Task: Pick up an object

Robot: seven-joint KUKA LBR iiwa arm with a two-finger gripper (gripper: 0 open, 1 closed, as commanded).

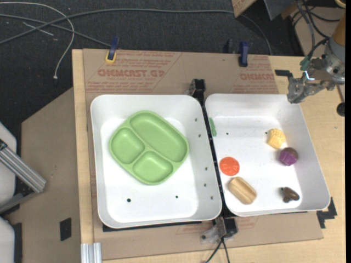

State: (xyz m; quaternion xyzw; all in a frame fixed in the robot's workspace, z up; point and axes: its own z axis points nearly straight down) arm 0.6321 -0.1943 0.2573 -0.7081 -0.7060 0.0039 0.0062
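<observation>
The tool [298, 92] hangs at the far right corner of the right bin [249, 111], just over its rim, and from here I cannot tell how it is set; nothing shows in its grip. That bin holds five small things, all lying loose on the white floor. A yellow piece [276, 138] sits near the right wall, with a purple piece [288, 156] just beside it toward the near side. A dark brown piece [289, 194] lies in the near right corner, apart from the others. An orange disc [230, 165] rests close to the left wall, and a tan roll [242, 190] lies just beside it, nearer the front. A thin green strip [212, 127] clings to the bin's left wall. The left bin [109, 201] carries a green divided plate [149, 147], tilted askew, its three wells facing up. Both bins sit side by side on a cardboard sheet [137, 70] over the worktop, held at the far edge by two blue clamps [113, 48].
</observation>
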